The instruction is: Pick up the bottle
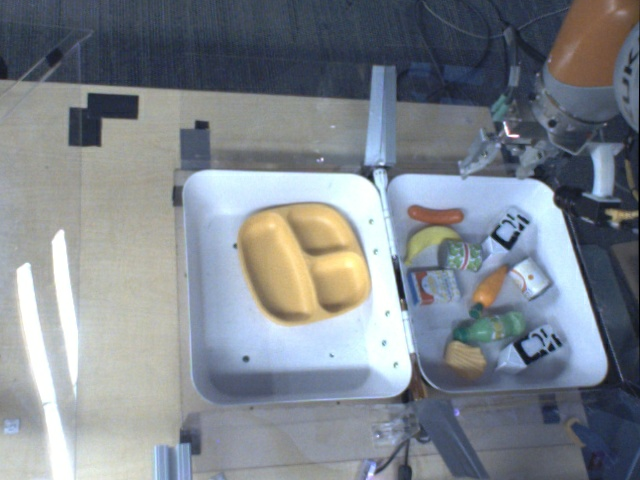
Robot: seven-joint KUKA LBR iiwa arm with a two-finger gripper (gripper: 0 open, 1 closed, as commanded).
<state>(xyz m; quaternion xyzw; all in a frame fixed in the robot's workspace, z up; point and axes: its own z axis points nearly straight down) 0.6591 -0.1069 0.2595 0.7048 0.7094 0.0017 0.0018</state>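
Nothing is lifted yet: my hand (505,153) hangs above the far edge of the right bin (580,363), fingers spread and holding nothing. The reach down and the grasp are all left to do. The bottle (490,327) lies on its side near the bin's near edge, green, between a yellow block (465,357) and an orange piece (489,287), closely crowded.

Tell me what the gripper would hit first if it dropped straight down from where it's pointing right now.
Probably the back rim of the right bin, or bare bin floor just inside it. The gripper hangs above that far edge, apart from the hot dog and the green bottle. Depth is hard to judge from this slant.
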